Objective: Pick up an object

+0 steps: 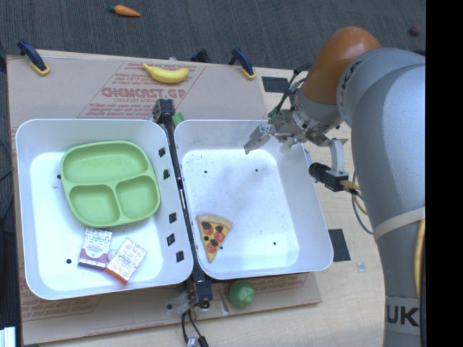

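On the right side of the bench, the grey arm [376,121] covers a large part of the view, and its gripper [262,137] hangs over the far edge of the right bin [307,208]. It is not possible to tell if the pincer is spread or pressed together, because the wrist and cables hide it and the tip is small and blurred.

In the left bin [29,215] lies a green divided plate [108,181]. It looks like stiff, light plastic, but it is wide and smooth, so only its rim probably offers a hold.

The two small packets [112,255] near the front of the left bin seem flat and light, and their print is not readable.

The pizza slice [212,236] lies flat near the front left of the right bin, well apart from the gripper. It is probably a light, hard toy, best pinched across its narrow sides.
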`<state>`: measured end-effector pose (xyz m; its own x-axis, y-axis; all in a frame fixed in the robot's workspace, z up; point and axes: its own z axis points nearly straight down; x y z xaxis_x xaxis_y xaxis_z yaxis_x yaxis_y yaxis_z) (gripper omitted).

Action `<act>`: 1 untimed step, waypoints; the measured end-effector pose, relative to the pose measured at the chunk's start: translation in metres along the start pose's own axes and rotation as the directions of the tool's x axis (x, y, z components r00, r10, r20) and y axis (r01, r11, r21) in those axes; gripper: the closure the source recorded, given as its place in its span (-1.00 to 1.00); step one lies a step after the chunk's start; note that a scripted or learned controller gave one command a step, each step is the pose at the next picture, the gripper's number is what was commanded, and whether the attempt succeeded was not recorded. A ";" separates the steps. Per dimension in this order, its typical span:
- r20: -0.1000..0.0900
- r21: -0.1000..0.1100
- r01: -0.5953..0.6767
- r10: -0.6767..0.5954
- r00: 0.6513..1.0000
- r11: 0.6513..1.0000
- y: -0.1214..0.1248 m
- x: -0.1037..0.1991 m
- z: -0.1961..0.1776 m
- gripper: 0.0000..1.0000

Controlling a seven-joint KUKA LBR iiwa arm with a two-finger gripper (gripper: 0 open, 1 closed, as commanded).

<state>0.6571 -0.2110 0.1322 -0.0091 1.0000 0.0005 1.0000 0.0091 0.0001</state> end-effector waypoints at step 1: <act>0.000 0.004 0.003 -0.003 1.000 1.000 -0.001 0.001 0.036 -1.00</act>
<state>0.6565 -0.2099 0.0962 -0.0122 0.9999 0.0007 0.9999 0.0122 -0.0036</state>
